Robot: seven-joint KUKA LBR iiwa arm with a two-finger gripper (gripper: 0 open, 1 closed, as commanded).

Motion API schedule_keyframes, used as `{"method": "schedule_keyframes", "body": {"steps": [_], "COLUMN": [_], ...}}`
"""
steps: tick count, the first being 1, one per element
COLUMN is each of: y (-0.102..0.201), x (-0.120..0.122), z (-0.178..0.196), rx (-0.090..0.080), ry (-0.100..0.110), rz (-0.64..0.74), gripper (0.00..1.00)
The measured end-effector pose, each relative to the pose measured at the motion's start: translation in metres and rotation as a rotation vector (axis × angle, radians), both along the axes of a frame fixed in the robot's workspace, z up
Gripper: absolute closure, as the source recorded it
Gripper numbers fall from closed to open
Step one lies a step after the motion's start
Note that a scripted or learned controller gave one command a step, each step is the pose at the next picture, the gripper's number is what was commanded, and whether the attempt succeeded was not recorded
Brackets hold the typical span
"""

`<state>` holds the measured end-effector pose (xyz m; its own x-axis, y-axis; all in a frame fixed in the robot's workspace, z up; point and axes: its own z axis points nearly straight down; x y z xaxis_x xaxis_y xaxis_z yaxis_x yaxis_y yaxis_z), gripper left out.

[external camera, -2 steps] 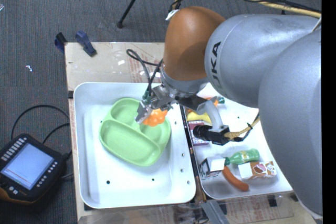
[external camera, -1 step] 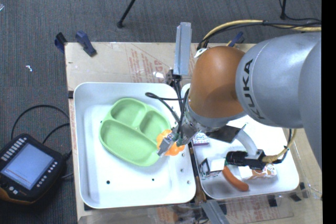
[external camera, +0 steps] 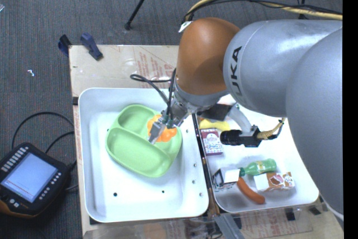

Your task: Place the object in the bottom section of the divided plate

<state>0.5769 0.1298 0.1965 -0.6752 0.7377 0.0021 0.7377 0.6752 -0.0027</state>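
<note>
The big near section of the green plate sits just near and left of the gripper. Past it, the gripper's fingers pinch the orange object over the plate's far right section.

Even overhead light; glare on the white bins; soft shadows; slightly grainy, mildly soft focus.

Arm reaching in from right, filling upper right of frame. Gripper hanging over green plate in left bin, fingers closing on orange object at plate's right edge. Right bin holding bottle, sausage, packets. Pendant lying at lower left.
</note>
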Motion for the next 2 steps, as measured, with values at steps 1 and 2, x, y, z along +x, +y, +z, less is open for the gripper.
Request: {"method": "schedule_keyframes", "body": {"steps": [1,2], "y": [-0.008,0.027], "x": [-0.016,-0.035], "z": [0.013,0.052], "rx": [-0.002,0.000], "ry": [0.002,-0.001], "rz": [-0.243,0.024], "gripper": [1.00,1.00]}}
